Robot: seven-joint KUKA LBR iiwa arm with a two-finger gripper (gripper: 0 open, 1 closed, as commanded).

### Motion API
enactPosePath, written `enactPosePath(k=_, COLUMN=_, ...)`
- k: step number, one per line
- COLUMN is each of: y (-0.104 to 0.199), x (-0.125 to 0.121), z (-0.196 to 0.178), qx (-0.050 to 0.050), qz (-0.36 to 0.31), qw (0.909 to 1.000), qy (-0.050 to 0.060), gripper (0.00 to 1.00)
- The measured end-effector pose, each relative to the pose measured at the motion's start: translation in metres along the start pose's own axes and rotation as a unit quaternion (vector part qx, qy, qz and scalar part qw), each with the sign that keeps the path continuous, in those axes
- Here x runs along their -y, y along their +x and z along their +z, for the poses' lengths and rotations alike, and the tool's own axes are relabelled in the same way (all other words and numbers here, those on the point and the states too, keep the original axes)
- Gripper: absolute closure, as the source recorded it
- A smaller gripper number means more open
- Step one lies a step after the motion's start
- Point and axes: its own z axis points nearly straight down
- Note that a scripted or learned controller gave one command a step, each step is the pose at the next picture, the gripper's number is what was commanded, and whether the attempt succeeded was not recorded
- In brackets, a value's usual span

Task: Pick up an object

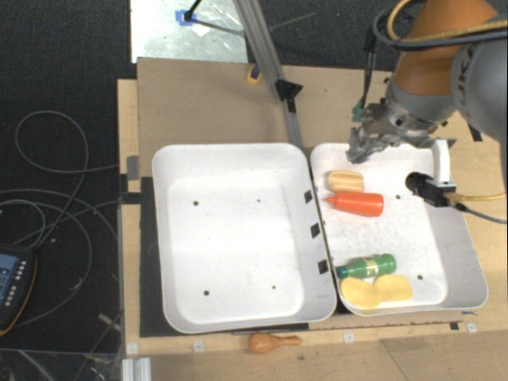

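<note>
**Claw poised over the far end of the right bin**

A small orange-brown toy (272, 341) lies on the tabletop (238, 101), outside both bins (out of easy reach). The pickable things crowd the right bin (460, 248): yellow pieces (377, 290), green bottle (367, 267), orange carrot (357, 204), tan roll (346, 181). The claw (363, 148) hangs just beyond the roll; whether it is spread, I cannot tell.
</note>
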Motion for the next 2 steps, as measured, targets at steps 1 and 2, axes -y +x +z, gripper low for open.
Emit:
enactPosePath(k=1, y=0.058, x=-0.007, z=0.012, qx=0.0, qz=0.0, qw=1.0, qy=0.0, gripper=1.0)
enactPosePath(k=2, y=0.109, x=0.002, z=0.024, qx=0.0, qz=0.001, qw=1.0, qy=0.001, gripper=1.0)
